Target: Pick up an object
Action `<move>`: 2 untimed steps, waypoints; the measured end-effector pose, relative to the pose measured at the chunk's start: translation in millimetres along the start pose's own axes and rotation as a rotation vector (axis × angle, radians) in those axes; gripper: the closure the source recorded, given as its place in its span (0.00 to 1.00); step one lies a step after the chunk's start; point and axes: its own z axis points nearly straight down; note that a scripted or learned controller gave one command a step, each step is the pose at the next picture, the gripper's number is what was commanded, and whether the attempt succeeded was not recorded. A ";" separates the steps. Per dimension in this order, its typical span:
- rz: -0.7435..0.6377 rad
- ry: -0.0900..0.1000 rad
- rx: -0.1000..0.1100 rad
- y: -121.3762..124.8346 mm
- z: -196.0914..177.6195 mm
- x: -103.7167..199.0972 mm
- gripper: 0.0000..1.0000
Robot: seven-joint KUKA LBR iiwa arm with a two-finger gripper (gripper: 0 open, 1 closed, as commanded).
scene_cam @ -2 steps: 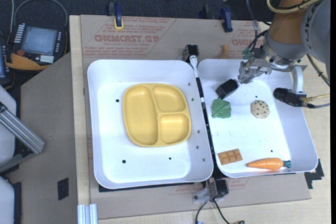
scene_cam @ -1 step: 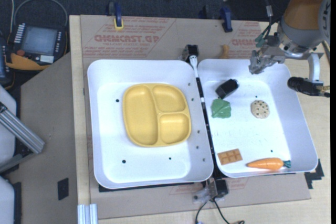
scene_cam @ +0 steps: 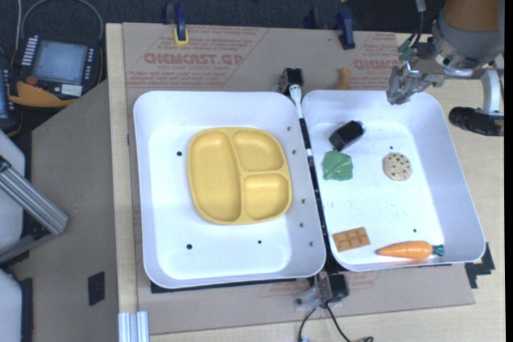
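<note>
While the gripper (scene_cam: 398, 94) hangs over the right bin's (scene_cam: 457, 196) far rim, finger state indiscernible, the nearest object, a black block (scene_cam: 346, 134), lies down-left of it on the bin floor, long axis slanted.

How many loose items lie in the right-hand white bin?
5: a black block near the back left, a green leafy piece just below it, a round cookie mid-bin, a waffle piece front left, and a carrot along the front edge.
</note>
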 end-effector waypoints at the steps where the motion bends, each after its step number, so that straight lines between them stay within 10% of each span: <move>1: -0.003 0.003 0.007 -16.8 -6.0 41.0 1.00; 2: -0.004 0.004 0.009 -33.6 5.3 92.3 1.00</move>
